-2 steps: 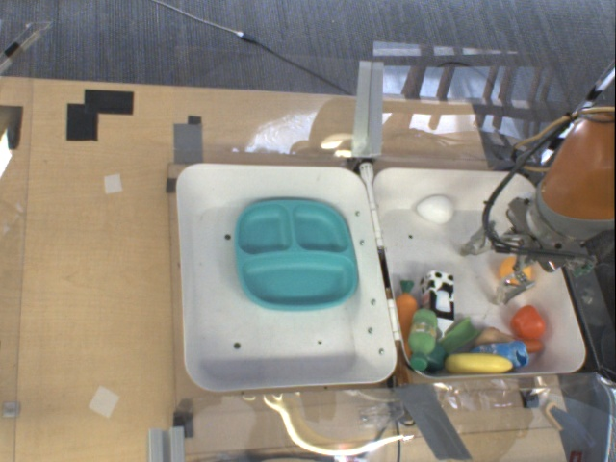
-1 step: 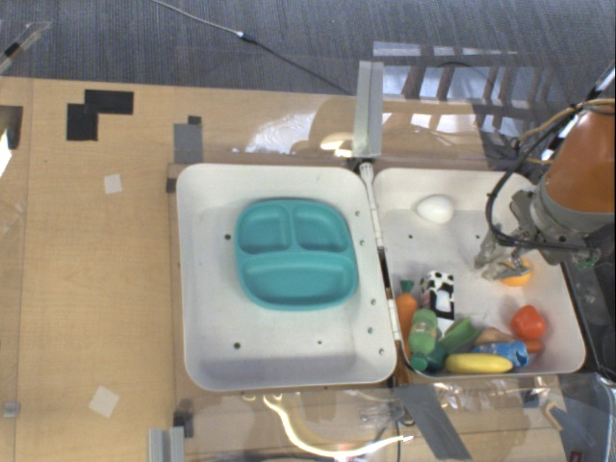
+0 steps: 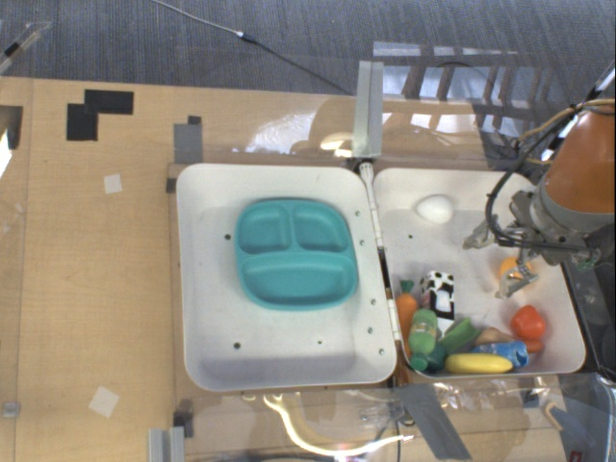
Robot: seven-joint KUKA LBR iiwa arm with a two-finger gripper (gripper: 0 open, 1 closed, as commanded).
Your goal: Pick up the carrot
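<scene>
The carrot [image 3: 406, 309], a short orange piece, lies against the left wall of the right bin [image 3: 462, 189], beside a green bottle [image 3: 423, 331]. My gripper [image 3: 517, 277] hangs over the right part of that bin, well to the right of the carrot and just above a red-orange tomato [image 3: 528, 322]. A small orange-yellow patch shows at the gripper's tip; I cannot tell what it is. The arm's orange band [image 3: 587, 166] is above the bin's right wall.
The right bin also holds a white egg [image 3: 435, 208], a black-and-white toy [image 3: 440, 292], a yellow banana [image 3: 478, 363], a blue item [image 3: 510, 352] and a green piece [image 3: 458, 337]. A teal divided plate [image 3: 294, 253] sits in the left bin [image 3: 207, 287].
</scene>
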